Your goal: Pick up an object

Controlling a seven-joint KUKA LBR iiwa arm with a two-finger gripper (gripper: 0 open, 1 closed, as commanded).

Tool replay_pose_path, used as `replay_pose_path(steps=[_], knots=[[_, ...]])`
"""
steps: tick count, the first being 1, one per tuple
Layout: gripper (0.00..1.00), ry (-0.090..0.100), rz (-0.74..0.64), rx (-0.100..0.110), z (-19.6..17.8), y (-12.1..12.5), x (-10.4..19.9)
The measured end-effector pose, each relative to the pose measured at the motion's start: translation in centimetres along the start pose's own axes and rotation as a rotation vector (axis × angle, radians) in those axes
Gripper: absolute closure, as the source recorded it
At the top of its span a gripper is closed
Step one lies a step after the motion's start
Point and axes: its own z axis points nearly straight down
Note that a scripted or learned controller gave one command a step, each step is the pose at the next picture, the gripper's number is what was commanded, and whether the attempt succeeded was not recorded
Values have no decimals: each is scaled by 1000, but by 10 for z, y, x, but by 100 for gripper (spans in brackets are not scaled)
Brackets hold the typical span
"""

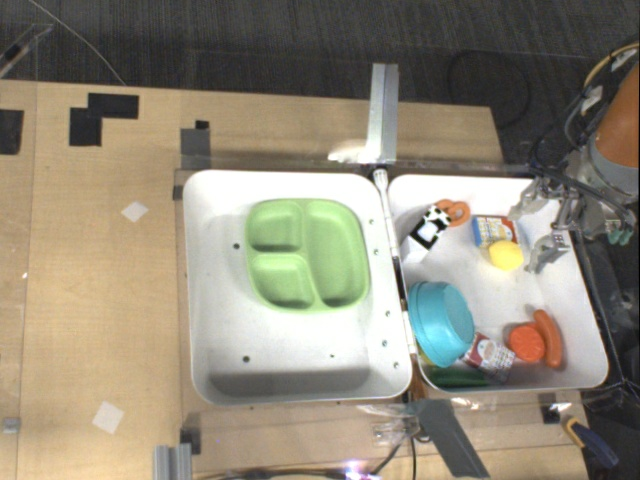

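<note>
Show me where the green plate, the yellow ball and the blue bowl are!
Green plate (305, 253): camera view, on the ridge between its compartments.
Yellow ball (506, 256): camera view, on its middle.
Blue bowl (441, 320): camera view, on its inside.

This is looking like a robotics lab rather than a home. A plywood bench (90, 298) is sitting on dark carpet (250, 18), carrying two white bins (215, 298) held by metal brackets (384, 108). Black tape marks (100, 113) are sticking to the wood, cables (560, 118) are trailing at the right, and toy food (505, 255) is lying in one bin.
</note>
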Motion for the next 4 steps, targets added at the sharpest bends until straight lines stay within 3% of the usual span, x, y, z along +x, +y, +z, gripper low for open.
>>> replay_pose_path(steps=[1, 3, 4], knots=[[0, -3, 81, 2, 94, 5, 26], [0, -14, 149, 4, 92, 61, 112], [0, -11, 84, 4, 92, 102, 100]])
